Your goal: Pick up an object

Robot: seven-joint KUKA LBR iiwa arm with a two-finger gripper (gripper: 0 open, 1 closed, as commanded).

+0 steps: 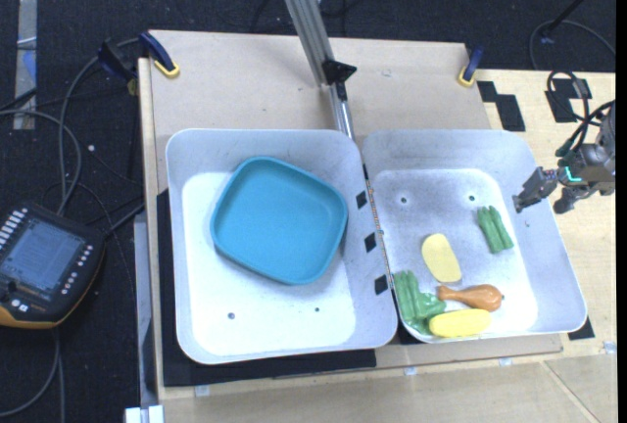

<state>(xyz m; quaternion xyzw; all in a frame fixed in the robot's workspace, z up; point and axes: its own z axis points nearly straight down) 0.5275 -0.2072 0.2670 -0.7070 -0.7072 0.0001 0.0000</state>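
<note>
Tool (549, 195), fingers spread and holding nothing, poised at the right bin's (549, 259) rim, near the green stick (495, 228).

One fixed camera sits high above the bench (294, 88), looking down at a slant and from fairly far back, taking in both white bins (186, 215) side by side plus surrounding dark floor (69, 117).
</note>
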